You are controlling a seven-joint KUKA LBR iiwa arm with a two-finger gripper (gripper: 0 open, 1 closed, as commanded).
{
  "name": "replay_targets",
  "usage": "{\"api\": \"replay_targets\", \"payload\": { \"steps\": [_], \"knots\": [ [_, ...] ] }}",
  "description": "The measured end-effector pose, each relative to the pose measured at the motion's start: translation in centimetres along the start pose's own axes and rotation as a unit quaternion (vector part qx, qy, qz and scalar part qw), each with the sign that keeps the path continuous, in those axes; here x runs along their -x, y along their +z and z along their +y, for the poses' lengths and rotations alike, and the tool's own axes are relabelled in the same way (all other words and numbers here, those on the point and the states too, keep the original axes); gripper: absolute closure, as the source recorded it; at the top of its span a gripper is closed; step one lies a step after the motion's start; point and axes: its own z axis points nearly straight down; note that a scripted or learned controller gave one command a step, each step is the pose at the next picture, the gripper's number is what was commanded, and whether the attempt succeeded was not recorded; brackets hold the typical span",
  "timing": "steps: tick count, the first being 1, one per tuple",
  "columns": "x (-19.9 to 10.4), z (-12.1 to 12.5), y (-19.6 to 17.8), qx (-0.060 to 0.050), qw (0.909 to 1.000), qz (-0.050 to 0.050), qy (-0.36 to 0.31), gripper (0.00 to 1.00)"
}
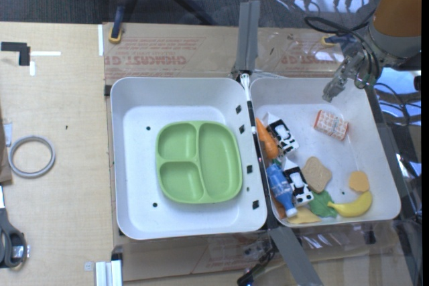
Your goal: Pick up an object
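Jaws [333,92] empty above right bin [382,144]

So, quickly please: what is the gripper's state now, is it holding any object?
Gripper: nothing is between its fingers; it hangs above the far edge of the right bin. Open or closed cannot be told.
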Motion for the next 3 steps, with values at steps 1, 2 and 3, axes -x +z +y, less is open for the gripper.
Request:
{"api": "replay_targets", "payload": {
  "steps": [1, 2, 3],
  "knots": [
    [0.9, -6.5, 11.2, 0.0, 0.9999, -0.002, -0.014, 1.0],
    [-2.8, -2.7, -2.4, -0.001, 0.9955, 0.001, 0.094, 1.0],
    [-7.0, -4.2, 7.9, -0.001, 0.9931, 0.003, 0.117, 1.0]
  ]
}}
